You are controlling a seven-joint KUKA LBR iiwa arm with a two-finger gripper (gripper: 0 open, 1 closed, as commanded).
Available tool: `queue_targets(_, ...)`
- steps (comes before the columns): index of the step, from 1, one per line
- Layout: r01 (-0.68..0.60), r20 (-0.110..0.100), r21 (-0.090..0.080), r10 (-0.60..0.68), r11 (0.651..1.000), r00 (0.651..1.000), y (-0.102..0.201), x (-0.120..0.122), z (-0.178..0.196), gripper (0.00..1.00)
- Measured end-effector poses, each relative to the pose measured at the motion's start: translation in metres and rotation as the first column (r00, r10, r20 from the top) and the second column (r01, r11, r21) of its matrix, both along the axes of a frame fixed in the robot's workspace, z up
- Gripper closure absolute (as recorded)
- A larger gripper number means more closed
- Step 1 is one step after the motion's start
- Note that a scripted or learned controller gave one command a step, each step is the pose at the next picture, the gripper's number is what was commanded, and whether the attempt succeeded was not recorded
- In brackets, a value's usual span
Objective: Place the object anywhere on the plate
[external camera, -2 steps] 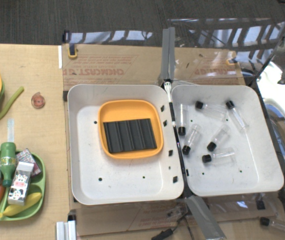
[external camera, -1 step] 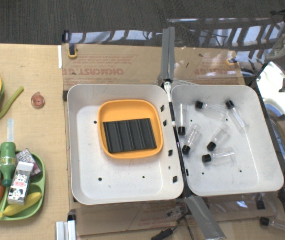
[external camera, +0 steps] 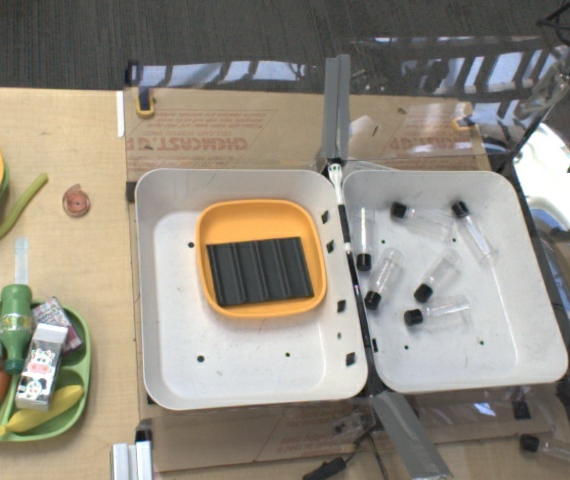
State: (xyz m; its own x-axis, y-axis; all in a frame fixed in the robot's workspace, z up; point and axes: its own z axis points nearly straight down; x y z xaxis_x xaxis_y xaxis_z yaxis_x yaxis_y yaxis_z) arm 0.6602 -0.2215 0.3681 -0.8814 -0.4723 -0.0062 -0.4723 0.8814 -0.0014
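Green tray (external camera: 83, 366): one | capped vials (external camera: 437, 274): six, right bin (external camera: 505, 343) | orange plate (external camera: 260, 212): one, left bin (external camera: 255, 363) | gripper: state cannot be told

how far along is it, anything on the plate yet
Done: a black ridged rectangular block already lies flat on the square orange plate in the left white bin. In hand: nothing visibly under way. Left: the clear plastic vials with black caps lie scattered in the right white bin.

I saw an orange plate (external camera: 261, 220) carrying a black ribbed block (external camera: 261, 271), clear black-capped vials (external camera: 435, 278), two white bins (external camera: 165, 348)
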Motion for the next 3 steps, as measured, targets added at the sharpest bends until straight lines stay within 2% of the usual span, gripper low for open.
queue_targets(1,-0.366,0.0,-0.001,0.366,0.931,0.931,0.0,0.0,-0.003,0.0)
queue_targets(2,-0.678,0.0,-0.002,0.678,0.735,0.735,0.0,0.0,-0.003,0.0)
queue_targets(3,-0.914,-0.001,-0.001,0.914,0.407,0.407,0.001,0.0,-0.037,0.0)
